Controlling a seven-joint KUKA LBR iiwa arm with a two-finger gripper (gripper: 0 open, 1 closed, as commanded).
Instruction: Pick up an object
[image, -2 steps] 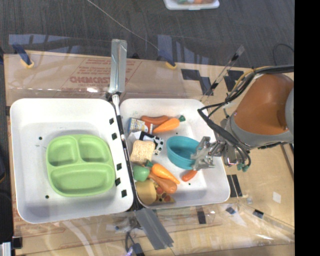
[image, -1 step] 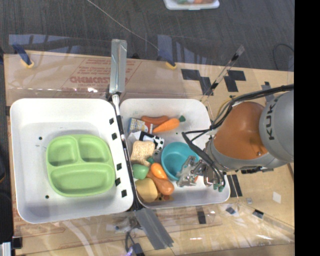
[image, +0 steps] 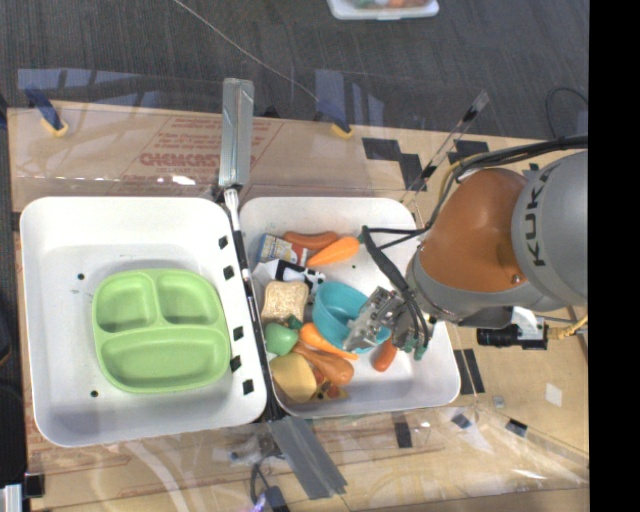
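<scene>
**Two bins, one crowded with toy food under the gripper**

Two shallow white bins sit side by side on the bench. The left bin (image: 60, 250) carries a green divided plate (image: 158, 330), lying flat near its middle. The right bin (image: 440, 385) holds a heap of play food, bunched against the shared wall and the near side, probably where loose pieces settle after being dropped: an orange carrot (image: 335, 251) near the far end, a tan block like a slice of bread (image: 283, 299), a teal cup (image: 336, 306), a green piece (image: 281, 339), a yellow pear-shaped piece (image: 294, 377) and a small orange-red piece (image: 384, 356).

The gripper (image: 383, 322) hangs low inside the right bin, at the right edge of the heap, reached in at a slant from the arm's side. The teal cup lies just to its left, touching or nearly so, and the orange-red piece sits just below it. Whether anything is caught between the fingers, or how far apart they stand, I cannot tell; the metal parts blur together. The cup looks the likeliest target.
</scene>
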